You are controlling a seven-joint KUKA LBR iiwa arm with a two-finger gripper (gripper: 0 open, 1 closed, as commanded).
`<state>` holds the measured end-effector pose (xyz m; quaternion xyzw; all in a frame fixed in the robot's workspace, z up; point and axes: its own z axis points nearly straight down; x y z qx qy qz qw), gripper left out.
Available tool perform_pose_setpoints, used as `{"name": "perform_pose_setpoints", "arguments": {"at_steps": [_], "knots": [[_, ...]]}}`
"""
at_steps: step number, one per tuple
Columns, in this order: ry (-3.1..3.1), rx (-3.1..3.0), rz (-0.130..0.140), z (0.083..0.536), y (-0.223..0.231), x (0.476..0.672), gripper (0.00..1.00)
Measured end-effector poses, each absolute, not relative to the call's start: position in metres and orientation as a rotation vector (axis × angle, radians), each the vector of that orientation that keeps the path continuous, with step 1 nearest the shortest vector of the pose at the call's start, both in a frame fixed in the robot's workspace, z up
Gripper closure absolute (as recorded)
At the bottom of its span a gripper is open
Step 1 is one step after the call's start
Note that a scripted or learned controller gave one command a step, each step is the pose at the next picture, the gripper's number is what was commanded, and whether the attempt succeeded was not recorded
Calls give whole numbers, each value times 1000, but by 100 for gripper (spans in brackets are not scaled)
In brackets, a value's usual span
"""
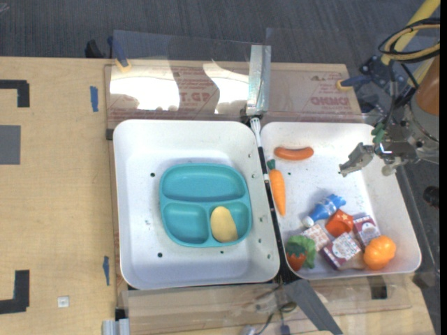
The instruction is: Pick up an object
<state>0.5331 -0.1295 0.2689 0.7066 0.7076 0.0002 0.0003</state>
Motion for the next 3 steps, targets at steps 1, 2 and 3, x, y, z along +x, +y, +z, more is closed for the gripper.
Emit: {"name": "perform_pose_setpoints", "arguments": {"at_steps": [1,2,3], "knots": [[2249,2209,-11,121,-146,537,0],[2238,2201,3,137,-147,542,100],[2239,2201,2,137,-147,542,0]]}}
